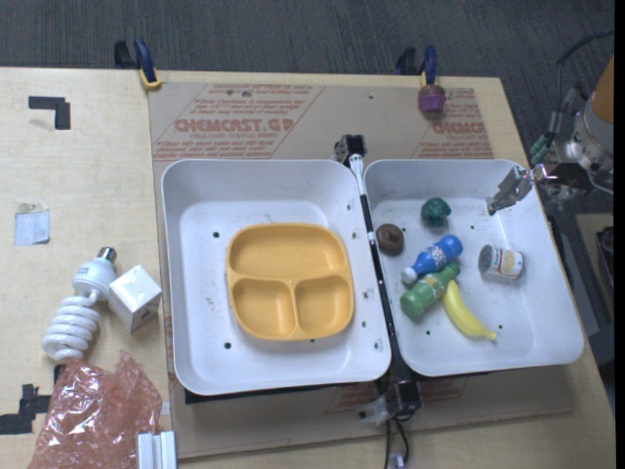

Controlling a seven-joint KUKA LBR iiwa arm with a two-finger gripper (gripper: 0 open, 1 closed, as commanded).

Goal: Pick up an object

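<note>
Hovering my gripper (510, 190) at the right bin's (557, 291) upper-right rim, finger state indiscernible; descending here risks clipping the wall, missing the can (501, 262).

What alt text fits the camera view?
An end effector hovers over the upper right edge of the right bin, which holds a banana, green bottle, blue bottle, small can, dark green object and brown round object. The left bin holds a yellow divided tray.
</note>
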